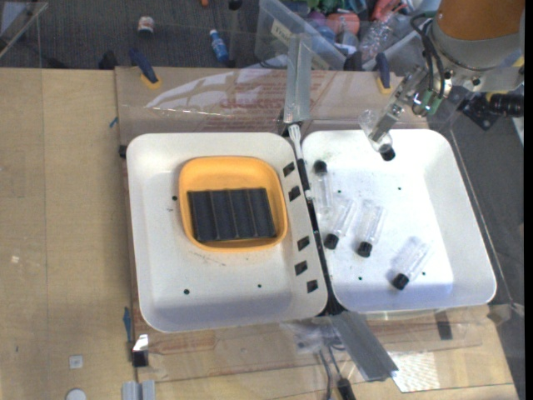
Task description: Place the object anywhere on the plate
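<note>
1. On the counter (58,223): a left bin (158,294) and a right bin (450,223), both white, touching side by side.
2. In the left bin: an orange plate (196,173), with a dark block (231,215) with ridges lying flat on it.
3. In the right bin: four clear vials with black caps, all lying down.
4. First vial (321,186) just beside the wall between the bins, cap toward the back.
5. Second vial (342,222) and third vial (371,223) close together near the middle, caps toward the front.
6. Fourth vial (411,257) near the front right, tilted, cap toward the front.
7. At the top right: the arm (479,11), grey with an orange band, reaching in over the back edge of the right bin.
8. Below the arm: the end effector (410,98), up above the bin.
9. Right at the end effector: a fifth vial (376,127), slanted, black cap pointing down over the back of the right bin.
10. Open, closed or gripping that vial: cannot tell, too small and blurry.
11. Behind the bins: a clear tub (283,19) full of colourful things.
</note>
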`<action>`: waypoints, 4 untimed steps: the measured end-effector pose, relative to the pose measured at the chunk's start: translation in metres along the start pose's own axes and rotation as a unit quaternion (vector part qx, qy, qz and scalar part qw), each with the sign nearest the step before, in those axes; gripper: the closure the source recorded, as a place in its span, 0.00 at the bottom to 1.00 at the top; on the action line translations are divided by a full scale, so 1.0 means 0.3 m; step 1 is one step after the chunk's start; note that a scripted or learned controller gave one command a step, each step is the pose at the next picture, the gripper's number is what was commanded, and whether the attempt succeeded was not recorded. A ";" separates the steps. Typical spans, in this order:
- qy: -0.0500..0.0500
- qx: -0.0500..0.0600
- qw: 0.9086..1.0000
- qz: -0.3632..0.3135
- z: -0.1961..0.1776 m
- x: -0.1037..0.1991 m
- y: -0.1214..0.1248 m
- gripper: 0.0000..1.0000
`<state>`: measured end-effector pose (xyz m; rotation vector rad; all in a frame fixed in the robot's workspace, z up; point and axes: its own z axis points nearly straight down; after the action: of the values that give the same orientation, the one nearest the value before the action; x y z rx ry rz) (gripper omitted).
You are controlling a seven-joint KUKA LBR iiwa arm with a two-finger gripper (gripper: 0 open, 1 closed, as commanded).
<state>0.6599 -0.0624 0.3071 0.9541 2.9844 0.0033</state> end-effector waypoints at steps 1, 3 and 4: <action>-0.002 0.000 0.989 -0.150 -0.437 -0.095 -0.158 1.00; -0.002 0.000 0.927 -0.376 -0.437 -0.195 -0.311 1.00; -0.002 0.000 0.910 -0.415 -0.437 -0.336 -0.421 1.00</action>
<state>0.6675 -0.2236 0.4383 -0.3710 3.1072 -0.0047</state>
